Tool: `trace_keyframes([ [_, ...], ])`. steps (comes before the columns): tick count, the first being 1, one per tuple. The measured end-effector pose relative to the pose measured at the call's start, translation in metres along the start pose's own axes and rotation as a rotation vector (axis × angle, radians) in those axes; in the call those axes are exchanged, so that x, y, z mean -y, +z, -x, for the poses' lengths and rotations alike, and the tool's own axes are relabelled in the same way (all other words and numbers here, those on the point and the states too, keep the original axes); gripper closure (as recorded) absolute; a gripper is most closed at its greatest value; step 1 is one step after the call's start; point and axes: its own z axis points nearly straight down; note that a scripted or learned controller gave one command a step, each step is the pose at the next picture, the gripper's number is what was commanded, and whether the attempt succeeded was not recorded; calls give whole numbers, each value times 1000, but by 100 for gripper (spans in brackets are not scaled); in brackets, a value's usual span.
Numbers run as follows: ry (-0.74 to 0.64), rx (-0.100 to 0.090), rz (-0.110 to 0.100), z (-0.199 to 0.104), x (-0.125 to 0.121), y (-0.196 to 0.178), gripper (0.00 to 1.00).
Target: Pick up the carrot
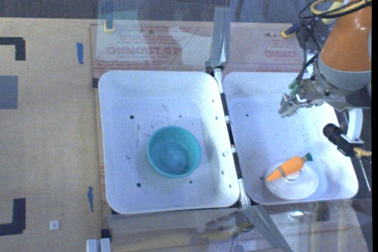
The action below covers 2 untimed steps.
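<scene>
While the carrot waits untouched, I log this as the approach step: nothing is lifted yet.

Left to right. The left bin (118, 97) holds a teal bowl (173, 151), upright, near the middle of its floor; it plays no part in my task. A divider rail (227, 127) separates it from the right bin (248, 91).

In the right bin, toward the near edge, a small white plate (298, 186) rests on the floor, and the carrot (287, 167) lies on its rim, orange, green tip pointing right and slightly away.

My claw (289, 104) hovers over the far part of the right bin, well apart from the carrot and on its far side. It carries nothing. Whether it stands wide or narrow I cannot tell; the tips are too small and blurred. My arm (348, 50) enters from the right, orange band above the wrist, cables looped behind.

Judgement: the next move calls for travel toward the near edge, alignment across the carrot's short axis, then descent. Risk noted: the plate could shift or tilt the carrot under contact.
</scene>
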Motion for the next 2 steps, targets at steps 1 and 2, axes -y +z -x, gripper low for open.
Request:
trace_keyframes([
  [1,0,0,0,0,0,0,0],
  [2,-39,0,-2,52,77,36,0],
])
